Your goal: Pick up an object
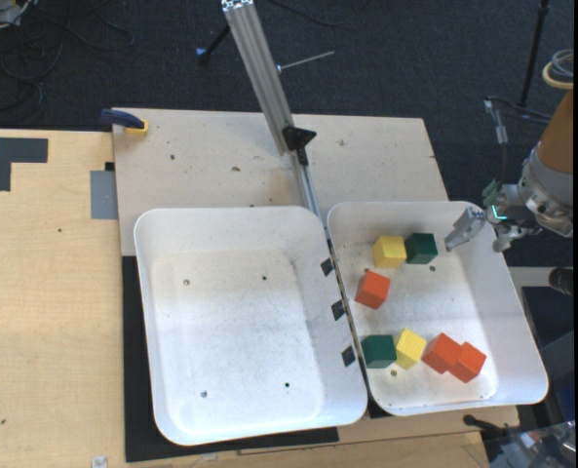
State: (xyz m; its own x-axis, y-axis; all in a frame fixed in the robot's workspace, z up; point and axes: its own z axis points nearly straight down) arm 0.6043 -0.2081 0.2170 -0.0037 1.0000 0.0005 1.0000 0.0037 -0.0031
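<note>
Blocks: seven small coloured cubes lie in the right-hand shallow white bin (522, 359); you have no set target, so any of them serves.
Upper group: a yellow cube (389, 251) touches a dark green cube (422, 248), with an orange-red cube (371, 289) just below and apart from them.
Lower group: a second dark green cube (377, 350), a second yellow cube (409, 347) and two orange-red cubes (443, 352) (469, 361) sit packed in a row, touching.
Gripper: the two-finger gripper (479, 224) hangs at the bin's upper right rim, nearest the dark green cube of the upper group; its fingers seem spread apart and hold nothing, though the view is too small here for you to be sure.
Risk, crowding: your fingers may land on a neighbour where cubes touch and push the pair aside.
Risk, rim: a descent from here could catch the bin wall.
Safer pick: the lone orange-red cube, I judge.
Other bin: the left-hand shallow white bin (172, 227) holds no cubes.
</note>
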